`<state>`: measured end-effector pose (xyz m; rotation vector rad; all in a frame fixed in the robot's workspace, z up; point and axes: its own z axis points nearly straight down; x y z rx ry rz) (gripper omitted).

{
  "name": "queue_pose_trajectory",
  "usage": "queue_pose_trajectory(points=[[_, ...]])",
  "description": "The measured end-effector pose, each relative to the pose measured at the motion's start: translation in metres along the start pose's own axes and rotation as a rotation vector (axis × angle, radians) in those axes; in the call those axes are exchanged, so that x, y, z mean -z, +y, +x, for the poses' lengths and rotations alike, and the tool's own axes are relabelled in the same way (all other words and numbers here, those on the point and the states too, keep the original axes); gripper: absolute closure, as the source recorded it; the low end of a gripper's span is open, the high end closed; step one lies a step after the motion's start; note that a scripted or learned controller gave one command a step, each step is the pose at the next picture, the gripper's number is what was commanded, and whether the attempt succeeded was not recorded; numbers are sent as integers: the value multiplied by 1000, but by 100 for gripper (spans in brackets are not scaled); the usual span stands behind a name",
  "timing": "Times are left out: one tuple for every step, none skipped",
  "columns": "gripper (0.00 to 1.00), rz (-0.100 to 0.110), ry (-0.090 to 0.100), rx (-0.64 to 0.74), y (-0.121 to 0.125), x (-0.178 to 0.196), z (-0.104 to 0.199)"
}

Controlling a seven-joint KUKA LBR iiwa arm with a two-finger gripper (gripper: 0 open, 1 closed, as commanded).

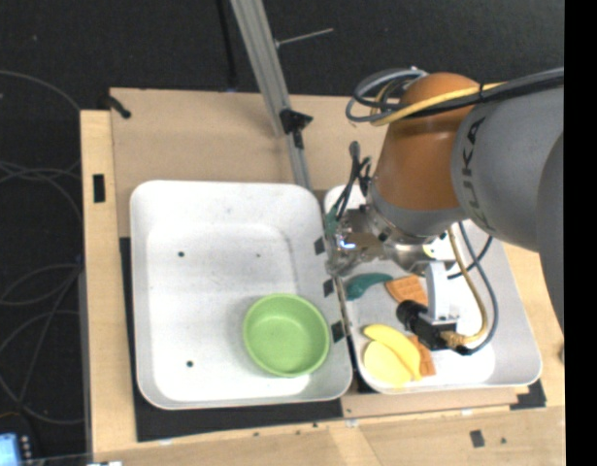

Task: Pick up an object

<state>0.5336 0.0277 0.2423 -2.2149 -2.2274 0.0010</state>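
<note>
My hand point(348, 246) hung over the right bin point(516, 362), lower right of the frame; I could not tell its opening. The yellow banana-like toy point(390, 355) lay below it: probably light, smooth plastic, best pinched across its narrow middle.

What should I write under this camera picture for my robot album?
Robot arm reaching into the right bin above yellow pieces; green bowl in the left bin.

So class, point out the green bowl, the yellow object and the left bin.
Green bowl point(286, 333): camera view, on its inside bottom.
Yellow object point(387, 359): camera view, on its top face.
Left bin point(211, 250): camera view, on its bare floor.
</note>
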Motion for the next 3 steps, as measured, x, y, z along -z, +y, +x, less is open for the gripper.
queue_pose_trajectory(points=[[100,0,0,0,-21,-10,45],[100,1,3,0,-26,-11,62],[0,0,2,-3,-26,-11,61]])
